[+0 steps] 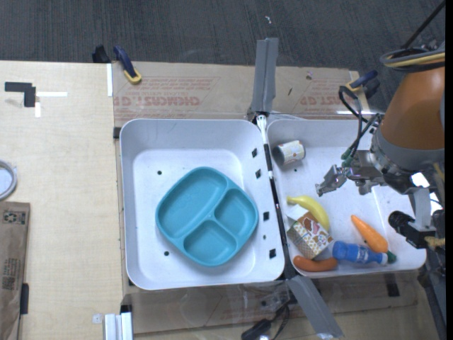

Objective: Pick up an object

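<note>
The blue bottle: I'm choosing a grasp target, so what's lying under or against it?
The blue bottle lies on its side on the right bin floor. The carrot rests beside it, the sausage near its base. Beneath the bottle itself is hidden.

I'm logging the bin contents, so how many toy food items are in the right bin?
4. A banana mid-bin, a carrot toward the right, a sausage at the front edge, and a snack box beside the banana. The arm may hide more.
</note>
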`<action>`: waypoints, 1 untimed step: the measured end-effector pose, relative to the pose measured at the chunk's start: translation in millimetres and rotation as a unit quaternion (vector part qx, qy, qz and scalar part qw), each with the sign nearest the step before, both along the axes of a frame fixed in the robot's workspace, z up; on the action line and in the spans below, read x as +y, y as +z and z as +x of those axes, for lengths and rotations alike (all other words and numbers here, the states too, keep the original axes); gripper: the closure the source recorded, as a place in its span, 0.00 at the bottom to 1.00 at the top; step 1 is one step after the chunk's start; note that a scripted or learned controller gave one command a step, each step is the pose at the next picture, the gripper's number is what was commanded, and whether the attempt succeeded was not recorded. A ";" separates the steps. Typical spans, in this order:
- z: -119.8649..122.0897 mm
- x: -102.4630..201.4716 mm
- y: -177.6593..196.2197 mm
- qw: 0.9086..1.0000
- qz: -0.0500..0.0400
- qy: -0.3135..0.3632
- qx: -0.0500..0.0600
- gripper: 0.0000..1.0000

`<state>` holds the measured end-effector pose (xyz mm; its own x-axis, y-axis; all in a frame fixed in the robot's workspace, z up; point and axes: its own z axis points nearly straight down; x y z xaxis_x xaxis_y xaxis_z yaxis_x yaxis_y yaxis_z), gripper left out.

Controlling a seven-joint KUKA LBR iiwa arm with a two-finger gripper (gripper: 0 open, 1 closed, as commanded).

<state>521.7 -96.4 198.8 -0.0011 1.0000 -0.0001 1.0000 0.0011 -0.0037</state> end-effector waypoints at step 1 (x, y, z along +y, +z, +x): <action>-30.5 -12.1 -88.3 0.997 0.000 0.078 -0.011 0.00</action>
